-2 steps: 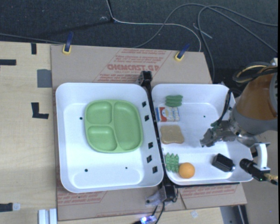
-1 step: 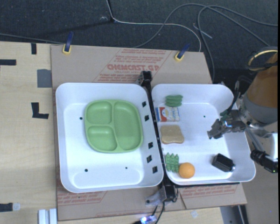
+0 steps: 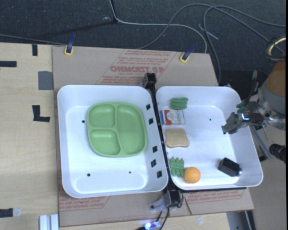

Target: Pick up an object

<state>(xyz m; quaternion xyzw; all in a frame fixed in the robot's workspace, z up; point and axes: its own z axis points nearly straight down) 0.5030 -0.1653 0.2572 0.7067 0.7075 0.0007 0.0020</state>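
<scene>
- Two shallow white bins are seen side by side on the worktop (image 3: 19, 128): the left bin (image 3: 72, 176) and the right bin (image 3: 216, 97).
- A green divided plate (image 3: 117, 129) is seen lying flat in the left bin.
- Along the left side of the right bin, a row of small things is laid out from far to near: a green ridged item (image 3: 178, 103), a small printed carton (image 3: 173, 117), a tan slice of toast (image 3: 176, 138), a green leafy piece (image 3: 176, 165) and an orange ball (image 3: 192, 175).
- The leafy piece and the orange ball are seen just beside each other, possibly touching.
- A small black block (image 3: 229, 167) is seen near the right bin's near right corner, well apart from the row.
- The tool (image 3: 230, 127) is held at the right bin's right rim, at the end of the grey arm (image 3: 271, 111).
- Whether the tool is released or clenched cannot be told, as it is small and dark against the rim.
- Nothing is seen being carried by it, and every item is judged to be resting on the bin floor.
- The task is therefore judged to be at its start: no object is lifted yet, and choosing, approaching, gripping and raising are all left to be done.
- The black block is judged the nearest candidate.
</scene>
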